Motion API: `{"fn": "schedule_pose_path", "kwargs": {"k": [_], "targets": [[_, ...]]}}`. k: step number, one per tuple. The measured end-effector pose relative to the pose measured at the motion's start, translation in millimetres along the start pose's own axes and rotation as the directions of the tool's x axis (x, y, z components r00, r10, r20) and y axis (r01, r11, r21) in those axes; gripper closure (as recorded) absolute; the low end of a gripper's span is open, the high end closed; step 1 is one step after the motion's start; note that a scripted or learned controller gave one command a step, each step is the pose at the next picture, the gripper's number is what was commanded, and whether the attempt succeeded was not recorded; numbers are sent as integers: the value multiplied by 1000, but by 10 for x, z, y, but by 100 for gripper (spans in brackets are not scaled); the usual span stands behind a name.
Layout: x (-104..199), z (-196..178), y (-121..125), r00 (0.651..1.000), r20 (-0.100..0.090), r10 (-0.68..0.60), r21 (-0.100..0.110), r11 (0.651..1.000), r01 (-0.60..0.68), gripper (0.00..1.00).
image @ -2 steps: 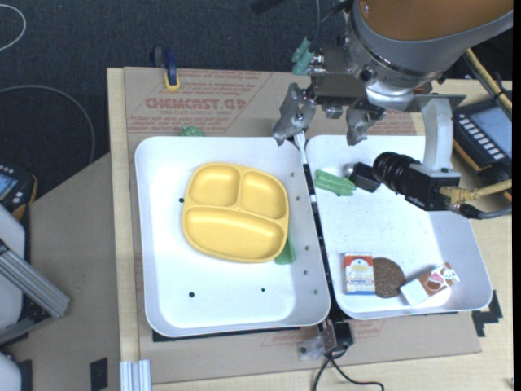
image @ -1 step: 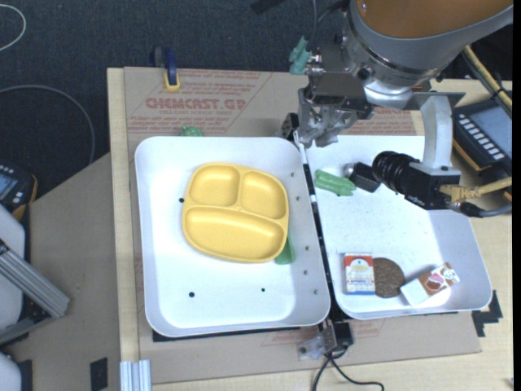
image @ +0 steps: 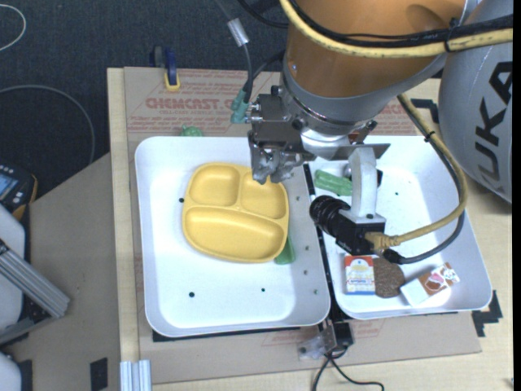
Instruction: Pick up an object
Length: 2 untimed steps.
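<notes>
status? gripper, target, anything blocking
Gripper low over yellow divided plate in left bin, at its upper-right rim. Nothing seen held. Right bin holds small card and other bits.

A brown bench board (image: 138, 218) printed with red lettering carries two white bins side by side. The left bin (image: 163, 243), under the gripper (image: 267, 169), holds a yellow plate. The right bin (image: 464, 243), beside the gripper, holds small items. A yellow clamp (image: 172, 77) sits on the board's far edge.

Yellow divided plate (image: 236, 212), white bins (image: 163, 218), orange-banded grey arm (image: 374, 31)
</notes>
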<state>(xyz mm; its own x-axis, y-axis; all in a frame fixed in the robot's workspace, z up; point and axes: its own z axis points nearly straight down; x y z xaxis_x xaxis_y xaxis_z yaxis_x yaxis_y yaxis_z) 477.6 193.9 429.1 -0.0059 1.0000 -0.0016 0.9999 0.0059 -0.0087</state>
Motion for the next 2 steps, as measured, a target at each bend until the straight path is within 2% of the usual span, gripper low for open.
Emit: {"fn": "schedule_pose_path", "kwargs": {"k": [1, 2], "targets": [[-22, -144, 15, 1000, -2, 3, -9, 1000, -3, 100], [-525, 806, 59, 1000, 3, 12, 2, 1000, -12, 100]]}}
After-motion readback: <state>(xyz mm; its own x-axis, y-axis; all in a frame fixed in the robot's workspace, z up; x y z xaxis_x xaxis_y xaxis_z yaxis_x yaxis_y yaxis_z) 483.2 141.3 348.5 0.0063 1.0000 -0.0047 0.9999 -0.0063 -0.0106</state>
